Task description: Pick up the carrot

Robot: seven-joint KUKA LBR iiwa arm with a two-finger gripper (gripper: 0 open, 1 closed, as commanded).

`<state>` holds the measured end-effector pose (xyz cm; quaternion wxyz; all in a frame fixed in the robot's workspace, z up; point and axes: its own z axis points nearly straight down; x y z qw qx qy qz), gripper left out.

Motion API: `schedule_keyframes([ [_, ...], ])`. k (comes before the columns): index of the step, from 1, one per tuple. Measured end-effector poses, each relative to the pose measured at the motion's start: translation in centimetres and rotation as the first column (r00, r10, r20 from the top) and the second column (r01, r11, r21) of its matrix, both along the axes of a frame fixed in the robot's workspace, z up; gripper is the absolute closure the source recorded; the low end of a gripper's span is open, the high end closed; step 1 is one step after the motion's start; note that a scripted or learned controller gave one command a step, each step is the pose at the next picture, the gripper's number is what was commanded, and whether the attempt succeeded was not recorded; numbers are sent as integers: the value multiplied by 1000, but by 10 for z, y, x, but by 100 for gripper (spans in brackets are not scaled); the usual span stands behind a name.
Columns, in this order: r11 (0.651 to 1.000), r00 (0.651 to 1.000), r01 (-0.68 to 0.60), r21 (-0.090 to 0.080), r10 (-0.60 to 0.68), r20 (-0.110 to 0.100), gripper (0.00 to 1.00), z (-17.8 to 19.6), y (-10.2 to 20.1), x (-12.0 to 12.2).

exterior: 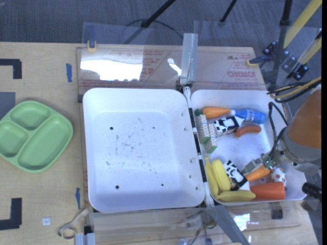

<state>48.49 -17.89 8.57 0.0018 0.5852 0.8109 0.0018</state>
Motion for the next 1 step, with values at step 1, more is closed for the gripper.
schedule_keyframes([
  [1,901,901,-434,-4,434,1,0,0,-23,32],
])
